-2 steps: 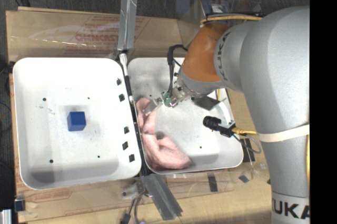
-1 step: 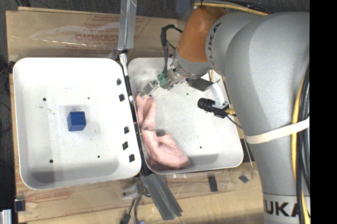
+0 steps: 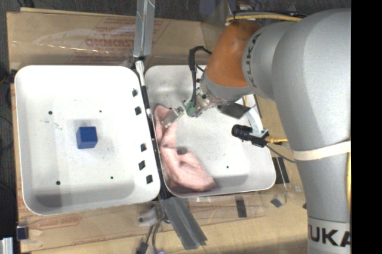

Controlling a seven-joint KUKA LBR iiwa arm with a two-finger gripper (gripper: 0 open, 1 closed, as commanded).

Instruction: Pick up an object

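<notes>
- Camera view from above, and far out to the claw's left sits a small blue cube (image 3: 87, 137), alone on the floor of the left bin (image 3: 36, 91), well apart from the action.
- Moving right, a row of black clips (image 3: 142, 130) lines the seam where the two bins meet, still left of the claw.
- Now the pink cloth (image 3: 179, 157): crumpled along the left wall of the right bin (image 3: 256, 178), its top end just beside the claw, the bulk of it trailing below and slightly left.
- And the claw (image 3: 179, 113) itself, low in the right bin at the cloth's upper end; whether it's open or closed, I cannot tell from this angle.
- Right of the claw, the orange band (image 3: 230, 61) and the big grey arm (image 3: 304, 85) loom over the bin.
- Below right, a black fitting (image 3: 246, 134) juts from the arm above the bin floor.
</notes>
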